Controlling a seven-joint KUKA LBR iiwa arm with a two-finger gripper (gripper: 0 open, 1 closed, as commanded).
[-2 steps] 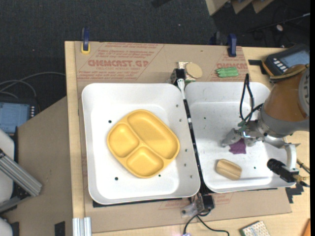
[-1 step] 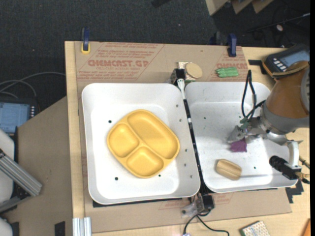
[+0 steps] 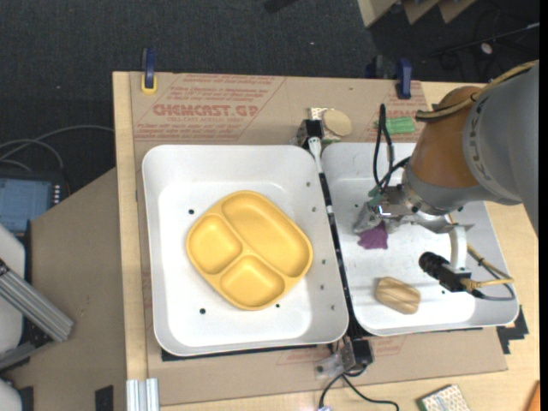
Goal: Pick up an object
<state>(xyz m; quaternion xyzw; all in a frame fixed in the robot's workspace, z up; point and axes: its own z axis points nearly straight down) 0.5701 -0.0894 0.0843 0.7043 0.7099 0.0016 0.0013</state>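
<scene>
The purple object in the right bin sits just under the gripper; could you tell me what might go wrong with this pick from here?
1. The purple object looks small and flat on the right bin floor, so the gripper may close above it and miss.
2. It lies close to the bin's left wall, so a nudge could push it against the wall.
3. The black cable hanging beside the wrist might snag.

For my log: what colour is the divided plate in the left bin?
Yellow; the plate shows plainly in the camera view.
</scene>
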